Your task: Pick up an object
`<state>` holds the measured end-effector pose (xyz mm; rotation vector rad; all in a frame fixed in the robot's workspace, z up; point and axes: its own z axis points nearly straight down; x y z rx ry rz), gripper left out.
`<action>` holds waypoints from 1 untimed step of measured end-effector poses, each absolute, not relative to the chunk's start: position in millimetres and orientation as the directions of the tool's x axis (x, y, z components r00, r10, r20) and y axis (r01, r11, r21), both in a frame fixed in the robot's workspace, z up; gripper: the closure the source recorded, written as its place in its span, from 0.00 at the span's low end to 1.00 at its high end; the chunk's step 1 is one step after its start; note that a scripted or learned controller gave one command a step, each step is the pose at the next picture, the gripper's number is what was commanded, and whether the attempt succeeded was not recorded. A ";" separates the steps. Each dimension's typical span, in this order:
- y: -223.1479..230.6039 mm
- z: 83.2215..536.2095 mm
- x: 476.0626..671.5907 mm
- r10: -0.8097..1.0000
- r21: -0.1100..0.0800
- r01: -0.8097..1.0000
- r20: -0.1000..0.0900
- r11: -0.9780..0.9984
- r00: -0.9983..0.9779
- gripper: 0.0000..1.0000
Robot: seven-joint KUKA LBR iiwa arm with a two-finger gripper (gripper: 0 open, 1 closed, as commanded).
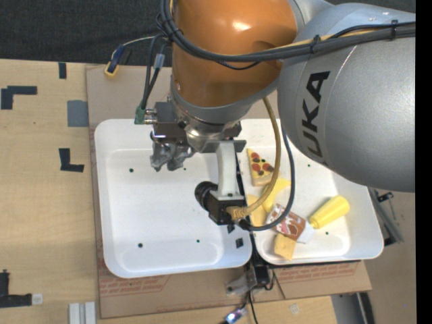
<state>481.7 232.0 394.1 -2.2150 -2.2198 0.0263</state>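
- Claw (169, 158) hangs over the back-left part of the left bin (145, 214). Can't tell from this angle whether it's released or clenched, and nothing is visibly in it.
- Best candidate as I read it: the yellow bottle-shaped toy (329, 211), lying on its side in the right bin (341, 243), towards that bin's right side and well away from the claw.
- Handling, my guess: hollow plastic, so light and stiff, with a smooth skin. The round body could roll or squirt out if pinched off-centre.
- Take hold across the thick middle of the body, at right angles to its long axis — not at the narrower end.
- It's nearly free-standing, with open floor on most sides.
- Nearest neighbour is a brown packet (292, 227) just to its left, probably soft or crinkly. A yellow wedge (284, 248) is tucked against the packet's lower edge.
- Further left, near the divide between the bins: a pizza slice (260, 167) lying flat, which leaves little edge to pinch. Below it is a yellow curved piece (277, 187), partly hidden by the robot's cable.
- Judgement: pick not started — the arm needs to shift across to the right bin first.
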 end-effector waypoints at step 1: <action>233.6 493.1 483.8 1.000 0.008 1.000 0.004 0.003 -0.004 1.00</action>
